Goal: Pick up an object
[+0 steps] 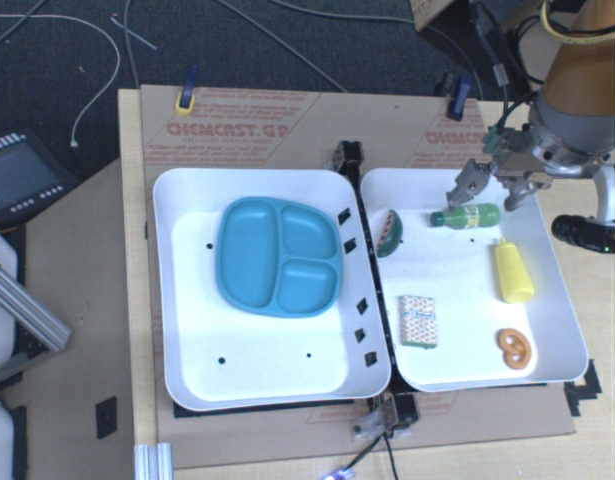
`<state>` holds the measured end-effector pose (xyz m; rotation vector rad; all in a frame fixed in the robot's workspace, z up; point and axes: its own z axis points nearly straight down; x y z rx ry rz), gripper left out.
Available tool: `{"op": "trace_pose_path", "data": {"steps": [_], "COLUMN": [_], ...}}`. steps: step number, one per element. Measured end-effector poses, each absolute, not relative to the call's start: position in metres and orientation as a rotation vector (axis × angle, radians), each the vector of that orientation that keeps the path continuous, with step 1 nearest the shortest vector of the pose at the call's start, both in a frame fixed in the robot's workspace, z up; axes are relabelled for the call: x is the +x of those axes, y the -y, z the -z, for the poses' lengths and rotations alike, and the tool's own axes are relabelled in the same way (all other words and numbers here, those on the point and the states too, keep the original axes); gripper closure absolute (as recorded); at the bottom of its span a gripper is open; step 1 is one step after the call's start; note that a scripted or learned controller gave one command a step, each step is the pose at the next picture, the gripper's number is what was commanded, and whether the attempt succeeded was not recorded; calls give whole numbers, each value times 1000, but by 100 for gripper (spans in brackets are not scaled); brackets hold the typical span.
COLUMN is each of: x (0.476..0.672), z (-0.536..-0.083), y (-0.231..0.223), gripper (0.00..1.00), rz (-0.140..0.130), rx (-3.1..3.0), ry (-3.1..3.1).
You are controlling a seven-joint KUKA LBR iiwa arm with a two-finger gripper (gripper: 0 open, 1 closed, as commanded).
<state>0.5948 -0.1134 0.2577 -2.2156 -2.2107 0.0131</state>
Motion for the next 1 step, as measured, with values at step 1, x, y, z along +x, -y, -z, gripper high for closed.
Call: {"op": "trace_pose_path", "data": {"steps": [1], "x": [597], "z": [-265], "y": [113], "gripper": [0], "rz": [-1], "rx": [-2220], "ry": [2221]}}
